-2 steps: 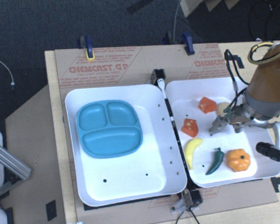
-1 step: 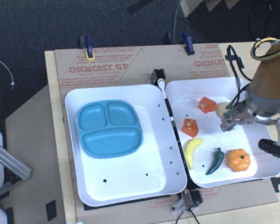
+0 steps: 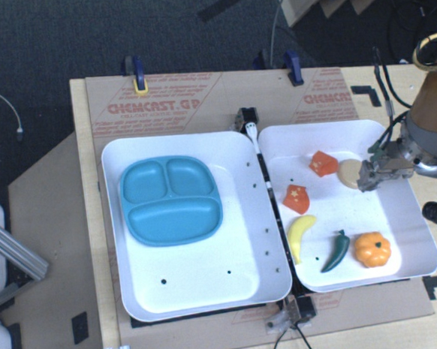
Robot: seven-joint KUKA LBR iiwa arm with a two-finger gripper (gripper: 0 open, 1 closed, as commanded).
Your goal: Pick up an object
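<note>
On the brown bench (image 3: 198,104), the left bin (image 3: 204,284) bears a blue divided plate (image 3: 171,200), while the gripper (image 3: 371,178) hangs low in the right bin (image 3: 406,260) beside a tan round object (image 3: 349,173), its opening impossible to judge, with bare floor along the far wall.

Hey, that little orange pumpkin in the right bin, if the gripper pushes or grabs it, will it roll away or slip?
The pumpkin looks round and squat, so a sideways push would probably make it roll or scoot on the smooth white right bin. Its surface looks glossy, likely hard plastic, so the fingers may slip off its curve. It lies close to the green pepper, which a nudge could disturb.
</note>
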